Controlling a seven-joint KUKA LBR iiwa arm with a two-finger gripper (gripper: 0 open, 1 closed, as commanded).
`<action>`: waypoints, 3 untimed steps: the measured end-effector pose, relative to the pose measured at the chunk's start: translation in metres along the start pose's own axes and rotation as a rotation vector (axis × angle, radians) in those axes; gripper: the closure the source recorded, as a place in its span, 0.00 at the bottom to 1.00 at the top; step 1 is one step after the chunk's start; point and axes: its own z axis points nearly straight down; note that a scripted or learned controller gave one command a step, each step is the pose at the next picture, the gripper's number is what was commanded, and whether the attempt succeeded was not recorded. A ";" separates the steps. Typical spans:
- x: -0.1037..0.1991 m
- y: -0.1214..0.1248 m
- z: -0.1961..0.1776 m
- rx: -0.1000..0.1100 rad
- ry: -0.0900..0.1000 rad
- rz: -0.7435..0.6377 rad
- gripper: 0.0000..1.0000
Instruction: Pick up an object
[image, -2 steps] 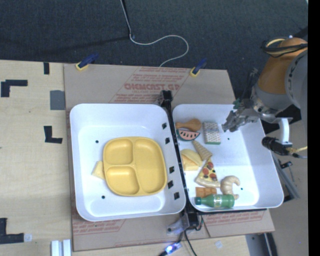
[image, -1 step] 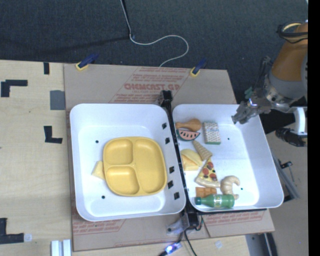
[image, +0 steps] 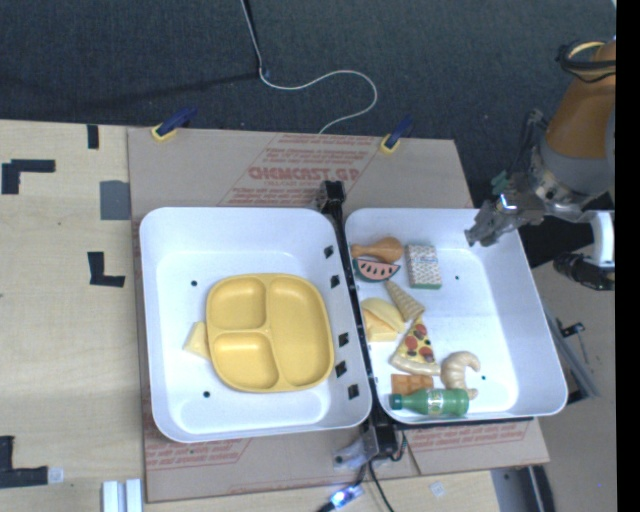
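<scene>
Right white plastic bin (image: 500, 330) holds toy food, all bunched along its left wall. Top: brown plastic chicken drumstick (image: 378, 248), red watermelon slice (image: 377, 268) just below it, grey-green speckled rectangular packet (image: 423, 266) beside both. Middle: tan waffle cone (image: 403, 298) tilted, pale yellow cheese wedge (image: 379, 320) touching it. Lower: pizza slice with red toppings (image: 415, 347), small orange cracker block (image: 411, 384), beige croissant (image: 460, 368). Bottom: green plastic bottle (image: 432, 403) lying on its side along the bin's near edge.
</scene>
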 end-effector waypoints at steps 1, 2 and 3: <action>0.062 0.007 0.001 0.001 -0.001 -0.003 1.00; 0.115 0.012 -0.008 0.001 0.001 -0.005 1.00; 0.162 0.006 -0.006 0.003 0.000 -0.004 1.00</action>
